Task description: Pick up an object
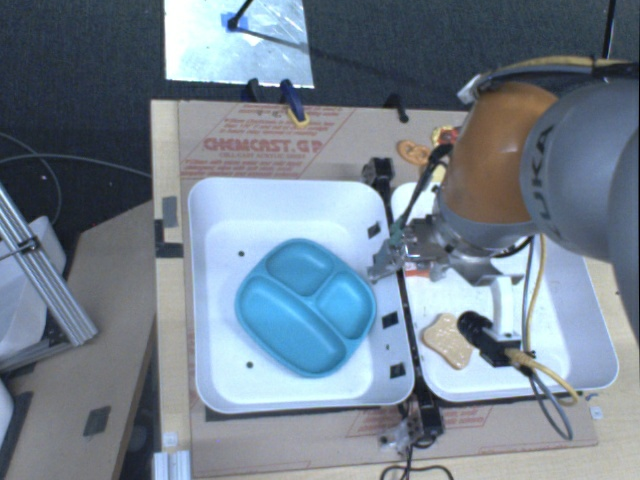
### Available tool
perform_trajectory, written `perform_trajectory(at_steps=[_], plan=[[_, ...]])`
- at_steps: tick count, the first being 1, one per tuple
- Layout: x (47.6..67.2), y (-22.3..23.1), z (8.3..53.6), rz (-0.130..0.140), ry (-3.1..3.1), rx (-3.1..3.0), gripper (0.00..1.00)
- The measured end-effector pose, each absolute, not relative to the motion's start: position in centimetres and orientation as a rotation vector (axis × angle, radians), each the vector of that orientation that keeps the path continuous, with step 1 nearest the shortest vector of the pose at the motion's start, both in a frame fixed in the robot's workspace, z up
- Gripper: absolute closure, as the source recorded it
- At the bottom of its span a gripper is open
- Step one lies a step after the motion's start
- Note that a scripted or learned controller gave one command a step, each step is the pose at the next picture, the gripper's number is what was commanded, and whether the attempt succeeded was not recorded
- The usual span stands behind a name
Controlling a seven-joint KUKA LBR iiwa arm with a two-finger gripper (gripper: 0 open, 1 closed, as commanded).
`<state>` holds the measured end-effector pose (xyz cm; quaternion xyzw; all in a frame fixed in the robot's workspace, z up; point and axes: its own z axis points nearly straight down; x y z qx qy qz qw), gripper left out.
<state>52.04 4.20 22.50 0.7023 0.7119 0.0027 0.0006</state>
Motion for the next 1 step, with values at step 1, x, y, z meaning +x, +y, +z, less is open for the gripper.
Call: perform_trajectory(at_steps=[1], plan=[[51.98, 3.59, 23.53, 0.006, 2.227, 2.213, 1.00]])
